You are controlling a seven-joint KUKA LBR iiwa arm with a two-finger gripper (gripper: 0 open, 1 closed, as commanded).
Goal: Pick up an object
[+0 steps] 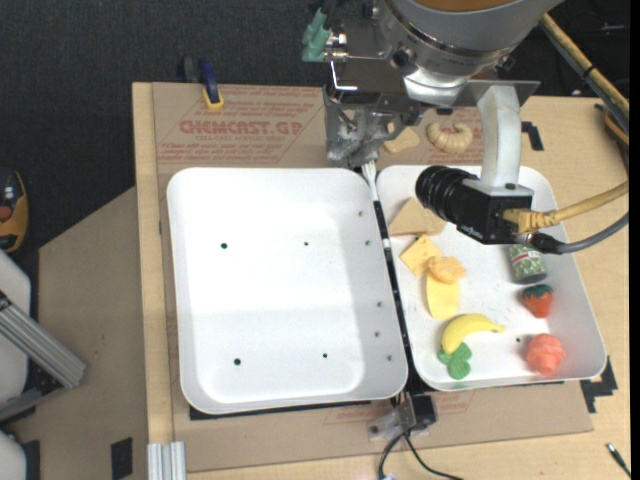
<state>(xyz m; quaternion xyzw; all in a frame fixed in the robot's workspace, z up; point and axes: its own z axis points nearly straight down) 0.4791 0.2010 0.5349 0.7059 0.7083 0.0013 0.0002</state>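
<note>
I see the hand at 12 o'clock, over the far rims where the two bins meet; I cannot tell its state. The toys lie in the right bin: a banana at 6 o'clock, a strawberry and pink lump toward 4, yellow pieces centre-left.

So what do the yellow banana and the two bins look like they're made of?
The yellow banana with a green tip: probably moulded plastic toy food, smooth with a slight sheen. The two shallow white bins: likely thin formed plastic, judging by the rounded corners and soft gloss.
</note>
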